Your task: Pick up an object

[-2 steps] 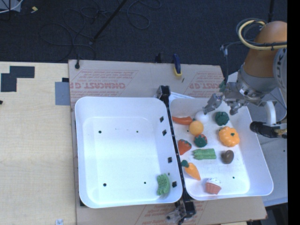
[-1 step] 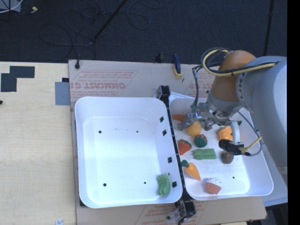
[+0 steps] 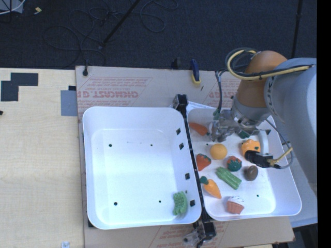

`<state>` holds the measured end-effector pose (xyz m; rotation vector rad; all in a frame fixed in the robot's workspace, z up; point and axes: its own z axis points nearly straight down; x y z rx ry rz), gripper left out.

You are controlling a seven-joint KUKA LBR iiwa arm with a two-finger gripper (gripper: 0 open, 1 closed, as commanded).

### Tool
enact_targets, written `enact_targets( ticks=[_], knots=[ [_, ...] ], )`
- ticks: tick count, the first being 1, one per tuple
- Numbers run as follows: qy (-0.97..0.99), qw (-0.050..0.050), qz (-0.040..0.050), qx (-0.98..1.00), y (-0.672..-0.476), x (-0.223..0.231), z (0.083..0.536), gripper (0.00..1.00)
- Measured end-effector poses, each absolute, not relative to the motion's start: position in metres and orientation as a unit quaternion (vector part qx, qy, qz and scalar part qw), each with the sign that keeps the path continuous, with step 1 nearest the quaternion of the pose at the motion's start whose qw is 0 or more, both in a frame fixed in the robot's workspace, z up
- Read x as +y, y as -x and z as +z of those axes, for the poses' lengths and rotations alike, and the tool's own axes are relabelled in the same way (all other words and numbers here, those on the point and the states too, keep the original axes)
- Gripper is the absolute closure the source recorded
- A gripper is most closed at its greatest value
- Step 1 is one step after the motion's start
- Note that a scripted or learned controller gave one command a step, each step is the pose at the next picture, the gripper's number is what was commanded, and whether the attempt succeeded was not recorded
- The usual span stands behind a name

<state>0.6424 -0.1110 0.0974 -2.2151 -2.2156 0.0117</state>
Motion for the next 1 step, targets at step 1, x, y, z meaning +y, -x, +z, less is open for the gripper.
enact_targets(
  ticks=[1],
  knots=[
    [0.708,0.003,0.0022,-0.706,-0.5909,-0.1356,0.087,1.0]
  ],
)
